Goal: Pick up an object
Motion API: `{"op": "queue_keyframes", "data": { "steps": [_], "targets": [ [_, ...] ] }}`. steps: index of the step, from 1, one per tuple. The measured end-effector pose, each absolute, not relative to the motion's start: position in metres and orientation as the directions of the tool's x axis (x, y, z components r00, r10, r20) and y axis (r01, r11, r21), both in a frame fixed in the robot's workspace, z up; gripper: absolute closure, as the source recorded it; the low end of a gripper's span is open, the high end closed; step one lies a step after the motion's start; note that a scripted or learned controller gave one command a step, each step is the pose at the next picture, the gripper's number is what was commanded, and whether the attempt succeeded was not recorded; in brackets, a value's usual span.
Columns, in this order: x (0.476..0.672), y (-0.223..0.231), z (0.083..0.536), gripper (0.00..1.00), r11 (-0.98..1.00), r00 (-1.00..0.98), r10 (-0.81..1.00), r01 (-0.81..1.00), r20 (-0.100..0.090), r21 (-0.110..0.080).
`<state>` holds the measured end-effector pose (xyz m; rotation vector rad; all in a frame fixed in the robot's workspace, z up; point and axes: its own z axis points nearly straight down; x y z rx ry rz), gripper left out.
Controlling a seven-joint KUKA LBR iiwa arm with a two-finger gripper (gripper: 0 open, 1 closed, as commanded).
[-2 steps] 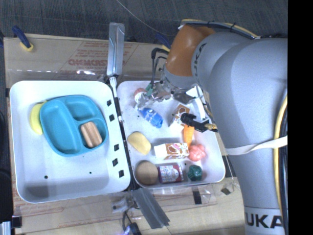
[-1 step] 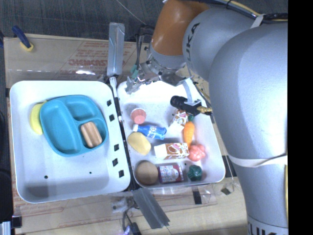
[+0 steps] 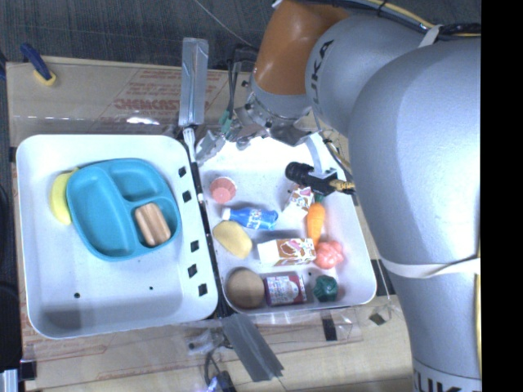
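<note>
Gripper [image 3: 233, 131]: can't tell if open or closed. 1 pink ball [image 3: 222, 189] lies near it, just below in view, not touching.

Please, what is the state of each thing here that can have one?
blue tray: lies flat in the left bin, holds a bread roll.
bread roll: lies in the tray's lower right compartment.
blue bottle: on its side, right bin.
jar: on its side, right bin.
gripper: over right bin's far left corner.
</note>
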<state>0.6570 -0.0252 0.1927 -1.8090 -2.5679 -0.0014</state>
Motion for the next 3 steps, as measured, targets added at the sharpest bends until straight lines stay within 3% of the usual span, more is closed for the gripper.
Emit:
{"op": "queue_keyframes", "data": {
  "steps": [1,2,3],
  "targets": [
    [0.563,-0.051,0.201,0.0,0.446,-0.446,0.895,0.895,0.0,-0.002],
    [0.594,-0.009,0.191,0.0,0.412,-0.412,0.911,0.911,0.001,-0.002],
    [0.628,-0.009,0.192,0.0,0.651,-0.651,0.759,0.759,-0.002,0.001]
  ]
}}
